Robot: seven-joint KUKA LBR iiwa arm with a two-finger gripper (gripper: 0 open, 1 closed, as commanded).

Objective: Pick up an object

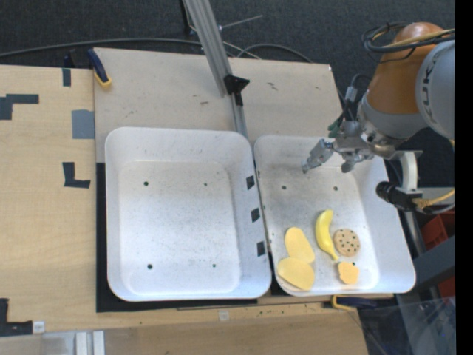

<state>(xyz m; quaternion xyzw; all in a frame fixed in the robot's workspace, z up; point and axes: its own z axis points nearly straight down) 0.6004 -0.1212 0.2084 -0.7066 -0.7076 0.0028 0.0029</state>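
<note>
The right bin holds several toy foods at its near end: a yellow banana, a round brown cookie, a small orange piece and two pale yellow flat pieces. My gripper hangs over the far part of this bin, well above and behind the food. Its two fingers are spread apart with nothing between them.
The left bin lies beside the right one, with a raised divider between them. A slanted metal pole rises behind the bins. A blue-and-yellow clamp sits at the board's far left corner. Cables run along the right side.
</note>
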